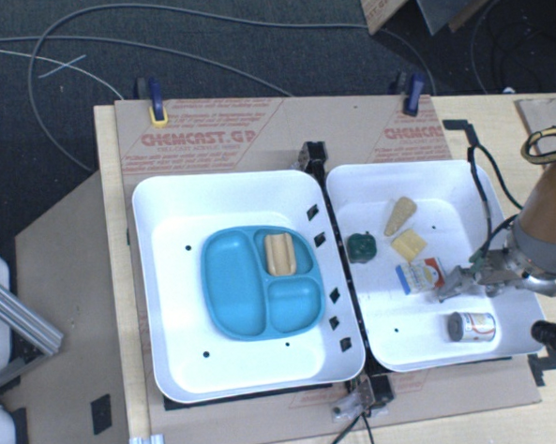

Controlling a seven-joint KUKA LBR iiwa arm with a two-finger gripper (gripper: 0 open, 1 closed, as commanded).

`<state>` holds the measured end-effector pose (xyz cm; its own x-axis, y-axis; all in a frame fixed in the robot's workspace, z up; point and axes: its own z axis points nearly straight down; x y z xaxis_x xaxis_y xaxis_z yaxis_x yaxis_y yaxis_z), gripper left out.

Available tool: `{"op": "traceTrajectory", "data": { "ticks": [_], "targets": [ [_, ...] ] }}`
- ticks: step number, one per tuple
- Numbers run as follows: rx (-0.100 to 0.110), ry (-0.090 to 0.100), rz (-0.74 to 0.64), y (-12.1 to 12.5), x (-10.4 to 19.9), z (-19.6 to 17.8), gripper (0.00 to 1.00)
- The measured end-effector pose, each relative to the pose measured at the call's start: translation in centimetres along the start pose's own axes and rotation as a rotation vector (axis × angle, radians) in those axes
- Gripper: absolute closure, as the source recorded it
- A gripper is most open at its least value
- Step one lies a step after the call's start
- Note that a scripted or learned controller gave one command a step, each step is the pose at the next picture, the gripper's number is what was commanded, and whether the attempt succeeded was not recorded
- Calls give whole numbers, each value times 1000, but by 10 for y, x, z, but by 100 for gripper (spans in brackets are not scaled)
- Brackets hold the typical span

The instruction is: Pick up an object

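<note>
The right bin [389, 350] holds several small items. A dark green lump [360, 248] lies near its left wall. A tan wedge [400, 215] and a pale yellow block [410, 246] lie toward the back. A blue, white and red packet [419, 276] sits mid-bin, and a small can [471, 326] lies on its side near the front. My gripper [450, 290] reaches in from the right, low over the bin floor. Its tip is just right of the packet and above-left of the can. Nothing visibly sits in it.
The left bin [173, 345] carries a blue divided plate [235, 294] with a tan bread-like piece [280, 254] in its back right compartment. Black clips [331, 288] line the divider between the bins. A black cable [483, 194] runs over the right bin's back right corner.
</note>
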<state>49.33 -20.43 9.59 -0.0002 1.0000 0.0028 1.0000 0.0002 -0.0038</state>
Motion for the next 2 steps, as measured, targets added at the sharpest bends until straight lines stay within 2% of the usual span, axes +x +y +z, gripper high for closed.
{"op": "traceTrajectory", "data": {
  "ticks": [1,2],
  "targets": [
    [-4,-1,0,1,0,-13,100],
    [-8,-5,0,0,-3,-57,100]
  ]
}}
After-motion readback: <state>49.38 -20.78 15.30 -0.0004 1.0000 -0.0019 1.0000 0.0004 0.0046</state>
